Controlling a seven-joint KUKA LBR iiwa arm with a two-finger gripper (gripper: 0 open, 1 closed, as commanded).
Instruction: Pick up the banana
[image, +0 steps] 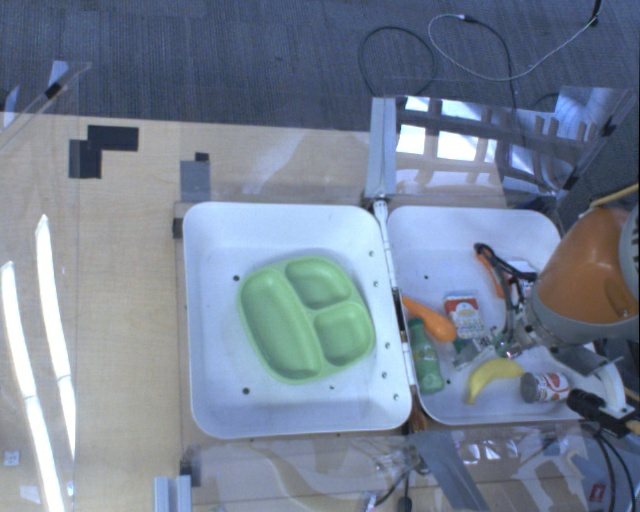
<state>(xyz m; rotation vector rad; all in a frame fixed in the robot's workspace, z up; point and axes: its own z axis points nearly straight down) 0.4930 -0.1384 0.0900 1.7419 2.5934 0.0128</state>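
Several things crowd the banana (493, 377) near the right bin's (440, 232) front edge: a can (546, 386) and a green bottle (427, 356). You cannot tell how the gripper (512, 340) fingers stand, so it may snag a neighbour instead.

Smooth white plastic on both bins, left bin (205, 300) and right bin (440, 240), each with a soft sheen. The green divided tray (306, 318) looks matt, moulded plastic. Bench (110, 330) reads as pale wood grain, glare streaking across it. Banana (492, 377) is smooth yellow, dull. The can (546, 386) glints like metal. Green bottle (426, 355) looks glossy plastic.
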